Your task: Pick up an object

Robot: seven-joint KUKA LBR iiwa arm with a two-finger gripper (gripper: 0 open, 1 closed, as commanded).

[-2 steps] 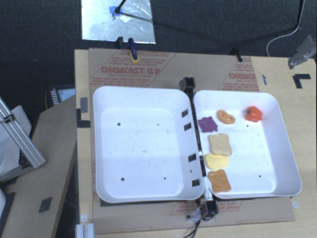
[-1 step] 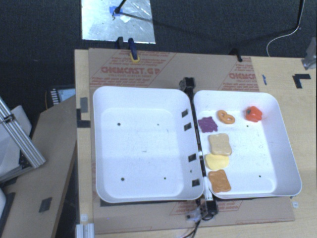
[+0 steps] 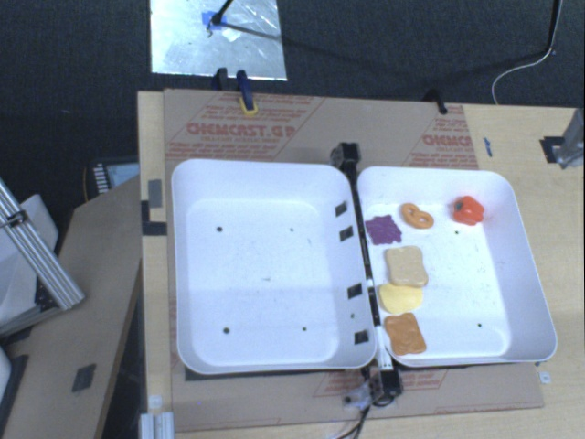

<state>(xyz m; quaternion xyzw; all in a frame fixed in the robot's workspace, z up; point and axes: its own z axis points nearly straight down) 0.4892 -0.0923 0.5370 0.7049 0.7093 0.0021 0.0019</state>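
Camera view: the right bin [image 3: 512,273] holds the objects; a purple piece [image 3: 383,230], a pretzel [image 3: 417,216] and a red pepper [image 3: 468,209] lie at its far end; toast [image 3: 406,266], a yellow piece [image 3: 401,297] and a brown piece [image 3: 405,333] run beside the divider; the tool's state cannot be told; the left bin [image 3: 260,263] sits alongside on the tabletop [image 3: 151,135].

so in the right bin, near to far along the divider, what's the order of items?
Orange-brown piece → yellow piece → bread slice → purple piece → pretzel. The red pepper sits further right, about level with the pretzel, so I leave it out of the order.
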